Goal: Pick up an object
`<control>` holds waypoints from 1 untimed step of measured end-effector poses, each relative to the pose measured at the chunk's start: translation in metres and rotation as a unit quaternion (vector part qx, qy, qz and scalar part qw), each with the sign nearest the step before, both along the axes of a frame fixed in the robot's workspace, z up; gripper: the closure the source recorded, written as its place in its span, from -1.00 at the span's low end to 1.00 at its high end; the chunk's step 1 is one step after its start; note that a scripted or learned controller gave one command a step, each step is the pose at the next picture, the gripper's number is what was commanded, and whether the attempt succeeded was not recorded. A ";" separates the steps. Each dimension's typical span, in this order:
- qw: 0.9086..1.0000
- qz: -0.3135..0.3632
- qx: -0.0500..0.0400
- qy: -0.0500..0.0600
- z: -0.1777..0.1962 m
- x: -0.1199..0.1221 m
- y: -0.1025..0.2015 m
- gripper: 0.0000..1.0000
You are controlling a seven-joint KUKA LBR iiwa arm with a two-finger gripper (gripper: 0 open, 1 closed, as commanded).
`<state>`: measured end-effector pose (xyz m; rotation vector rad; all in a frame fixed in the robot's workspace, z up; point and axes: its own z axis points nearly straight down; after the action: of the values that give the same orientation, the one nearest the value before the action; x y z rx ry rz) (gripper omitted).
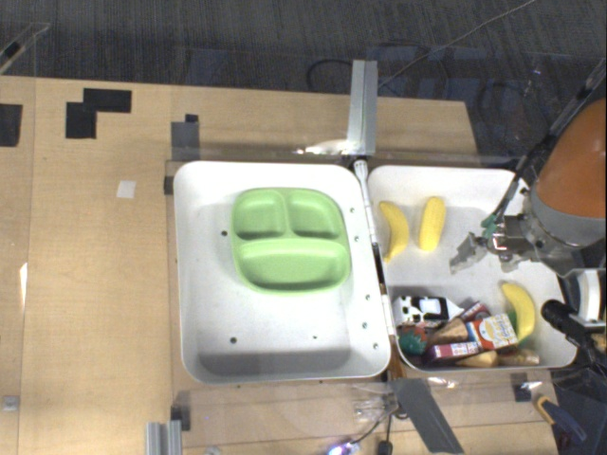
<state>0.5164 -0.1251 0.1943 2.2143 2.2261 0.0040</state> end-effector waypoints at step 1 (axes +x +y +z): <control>0.999 0.054 0.000 -0.001 -0.051 0.094 0.025 -1.00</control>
<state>0.6106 -0.1000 0.1437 2.0891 2.3419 0.0051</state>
